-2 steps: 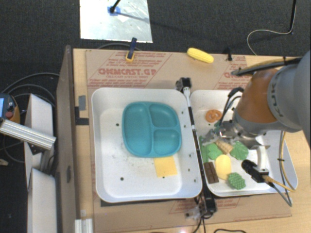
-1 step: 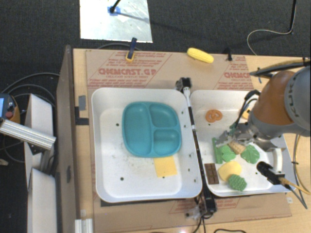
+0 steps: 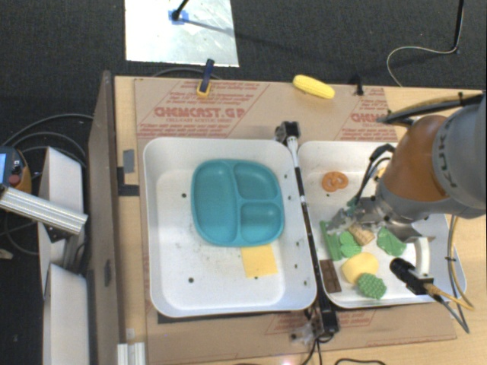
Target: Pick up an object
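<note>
Here the gripper [image 3: 358, 223] sits low in the right bin [image 3: 316, 154], right over green pieces [image 3: 346, 243] — a yellow lump [image 3: 359, 265] just below — though its grip can't be told.

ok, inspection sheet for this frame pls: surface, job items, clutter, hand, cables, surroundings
Surface: brown board bearing two white bins, left bin and right bin.
Job's things: right bin holds an orange disc, green pieces, a yellow lump and a green textured piece; left bin holds a teal divided tray and a yellow square.
Clutter: yellow object on the board behind the bins.
Hand: hand low over the green pieces; grip state unclear.
Cables: black loops at left; white cable at top right.
Surroundings: dark floor, silver sheet.
</note>
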### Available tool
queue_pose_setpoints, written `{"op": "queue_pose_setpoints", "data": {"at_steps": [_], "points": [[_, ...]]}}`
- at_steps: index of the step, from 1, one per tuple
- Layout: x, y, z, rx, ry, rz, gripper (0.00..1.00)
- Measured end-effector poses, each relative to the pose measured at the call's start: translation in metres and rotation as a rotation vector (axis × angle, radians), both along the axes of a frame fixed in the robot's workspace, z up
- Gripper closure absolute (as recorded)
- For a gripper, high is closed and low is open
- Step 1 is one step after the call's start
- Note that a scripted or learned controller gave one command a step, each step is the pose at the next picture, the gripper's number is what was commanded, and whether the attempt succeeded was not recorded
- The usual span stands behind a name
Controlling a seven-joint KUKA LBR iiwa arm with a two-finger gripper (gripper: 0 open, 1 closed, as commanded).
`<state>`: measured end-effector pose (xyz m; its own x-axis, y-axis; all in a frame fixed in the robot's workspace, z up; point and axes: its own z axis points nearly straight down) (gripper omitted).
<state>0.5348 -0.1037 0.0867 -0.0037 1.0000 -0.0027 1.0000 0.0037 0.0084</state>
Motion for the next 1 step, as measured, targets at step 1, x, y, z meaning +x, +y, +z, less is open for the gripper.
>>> {"op": "queue_pose_setpoints", "data": {"at_steps": [1], "points": [[-0.0063,-0.0087,0.0,0.003,0.001,-0.003,0.0]]}}
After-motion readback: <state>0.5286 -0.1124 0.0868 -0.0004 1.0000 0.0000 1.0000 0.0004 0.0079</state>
